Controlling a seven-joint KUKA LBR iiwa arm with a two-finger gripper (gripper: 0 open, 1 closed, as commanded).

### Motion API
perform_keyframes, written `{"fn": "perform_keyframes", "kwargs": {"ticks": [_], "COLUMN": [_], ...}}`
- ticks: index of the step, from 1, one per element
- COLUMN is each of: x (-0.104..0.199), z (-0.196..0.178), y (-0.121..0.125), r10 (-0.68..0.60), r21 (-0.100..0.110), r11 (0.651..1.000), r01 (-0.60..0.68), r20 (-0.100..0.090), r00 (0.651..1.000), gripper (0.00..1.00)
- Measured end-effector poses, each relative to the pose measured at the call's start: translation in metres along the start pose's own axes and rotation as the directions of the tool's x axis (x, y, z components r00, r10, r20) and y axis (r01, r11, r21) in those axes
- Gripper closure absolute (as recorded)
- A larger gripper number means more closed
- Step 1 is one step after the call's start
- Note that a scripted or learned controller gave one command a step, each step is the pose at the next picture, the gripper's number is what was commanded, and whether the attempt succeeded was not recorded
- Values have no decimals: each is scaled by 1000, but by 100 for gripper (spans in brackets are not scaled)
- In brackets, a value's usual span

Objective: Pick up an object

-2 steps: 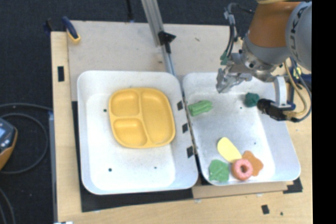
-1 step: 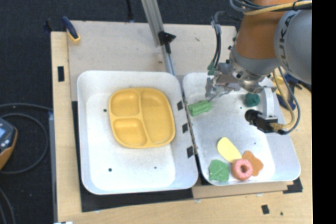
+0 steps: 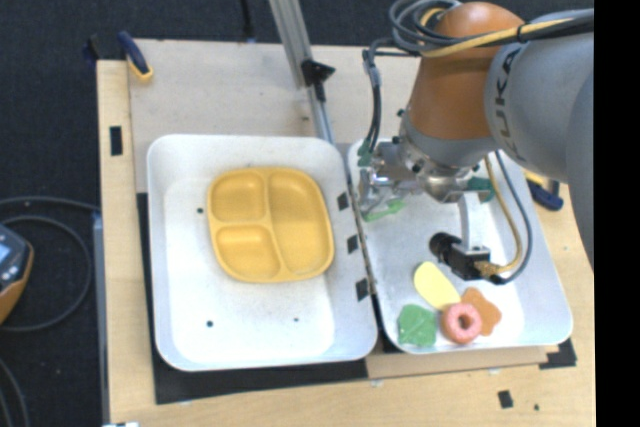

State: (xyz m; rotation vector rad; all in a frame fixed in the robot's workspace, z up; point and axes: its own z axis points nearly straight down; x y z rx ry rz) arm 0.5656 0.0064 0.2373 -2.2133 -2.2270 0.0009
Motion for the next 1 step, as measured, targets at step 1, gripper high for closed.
{"fn": "perform_keyframes", "kwargs": {"ticks": [1], "x": [47], "z": [2], "y": [-15], "r10": [-1], "r21": [-1], "r11": [1000], "r01": [1], "r20": [-1], "r00": [1000], "gripper": [100]}}
